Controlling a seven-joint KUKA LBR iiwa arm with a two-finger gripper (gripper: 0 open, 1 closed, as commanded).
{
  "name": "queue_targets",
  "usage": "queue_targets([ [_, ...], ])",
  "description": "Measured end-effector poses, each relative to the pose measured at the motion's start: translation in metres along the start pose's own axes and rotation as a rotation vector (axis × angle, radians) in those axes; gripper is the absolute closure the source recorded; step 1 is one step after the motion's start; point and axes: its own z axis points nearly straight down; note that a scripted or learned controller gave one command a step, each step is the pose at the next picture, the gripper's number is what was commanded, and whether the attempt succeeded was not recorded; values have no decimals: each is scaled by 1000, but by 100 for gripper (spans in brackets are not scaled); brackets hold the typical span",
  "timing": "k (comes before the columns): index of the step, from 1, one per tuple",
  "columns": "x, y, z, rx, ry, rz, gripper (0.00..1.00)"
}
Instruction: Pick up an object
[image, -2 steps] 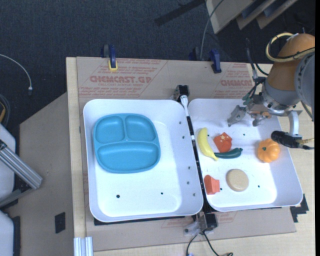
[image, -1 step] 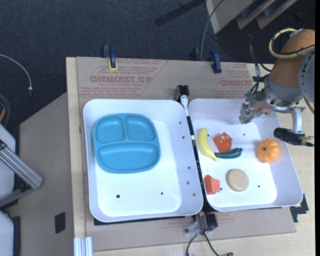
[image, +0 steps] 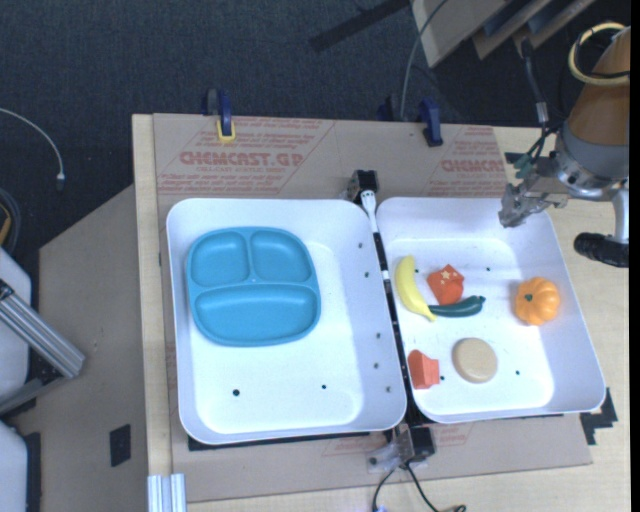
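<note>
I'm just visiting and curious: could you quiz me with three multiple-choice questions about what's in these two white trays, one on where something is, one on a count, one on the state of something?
1. Where is the blue plate?
A. left bin
B. right bin
C. on the cardboard outside the bins

2. How many items lie in the right bin?
A. three
B. six
C. nine

3. What is the gripper doing?
A. lifting the banana
B. hovering over the right bin's far edge, carrying nothing
C. pressing on the blue plate

Answers: 1 A, it sits in the left bin. 2 B: banana, red piece, green piece, pumpkin, beige disc, red-orange block. 3 B, nothing is under it.
</note>
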Motion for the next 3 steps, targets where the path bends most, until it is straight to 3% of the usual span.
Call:
queue_targets([
  [1,2,-2,-64,-1,0,-1,100],
  [2,2,-2,-61,4,1,-1,100],
  [3,57,-16,-70,9,5,-5,100],
])
